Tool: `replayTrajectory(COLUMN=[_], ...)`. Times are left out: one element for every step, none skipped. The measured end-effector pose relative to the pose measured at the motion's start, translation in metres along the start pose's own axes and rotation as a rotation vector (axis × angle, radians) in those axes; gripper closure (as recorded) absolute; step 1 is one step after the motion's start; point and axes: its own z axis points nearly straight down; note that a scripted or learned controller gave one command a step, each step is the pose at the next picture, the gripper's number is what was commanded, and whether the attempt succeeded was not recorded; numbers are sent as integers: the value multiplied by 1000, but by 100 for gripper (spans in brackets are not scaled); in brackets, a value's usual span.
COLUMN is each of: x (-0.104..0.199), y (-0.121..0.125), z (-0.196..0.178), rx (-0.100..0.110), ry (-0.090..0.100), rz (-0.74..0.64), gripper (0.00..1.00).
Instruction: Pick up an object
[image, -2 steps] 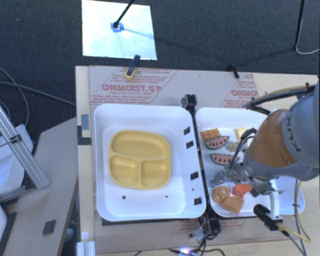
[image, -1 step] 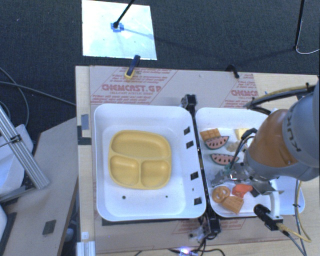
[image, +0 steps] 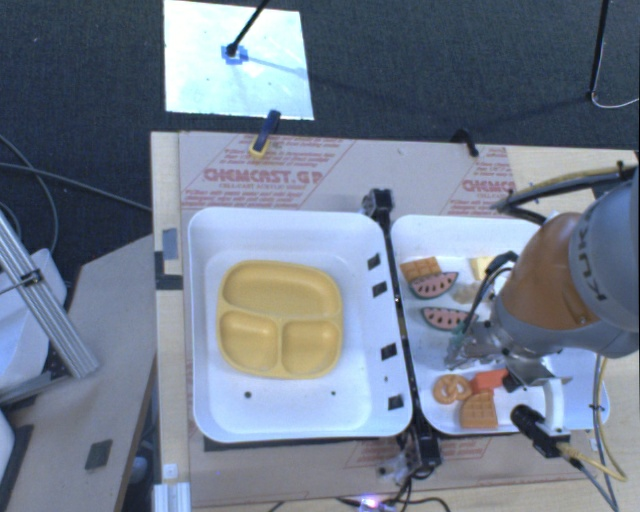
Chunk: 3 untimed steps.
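The hand (image: 466, 347) was low inside the right bin (image: 520, 228), at the end of the grey arm (image: 590, 280) with its orange band, which reached in from the right. Whether the hand was open or closed could not be determined, because the wrist and cabling covered that area. No item was seen lifted clear of the bin floor, so the pick was judged not yet complete; descent to the food appeared done, while closing, gripping and raising remained.

The candidate items lay around the hand. A watermelon slice (image: 443, 317) sat just to its left, and a second watermelon slice (image: 433, 285) lay further up, below a waffle piece (image: 420, 267). A pretzel (image: 451, 388), an orange block (image: 489, 380) and another waffle (image: 479, 410) lay just below the hand, close together. A pale yellow piece (image: 483, 266) lay near the arm's upper edge.

Room was limited. The divider (image: 393, 300) between the bins stood near the left items, and the bin's lower rim ran close beneath the lower waffle. The arm body covered most of the right half of the bin. The left bin (image: 200, 330) held a yellow divided plate (image: 280, 318), well apart from the hand. Both bins rested on the desk (image: 330, 165).
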Motion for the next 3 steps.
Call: replayTrajectory(x=[-131, -123, -123], y=[19, 20, 20], z=[-53, -61, -71], rx=[-5, -1, -3], ry=[-10, -4, -5], rz=[10, -3, -8], gripper=[100, 100, 100])
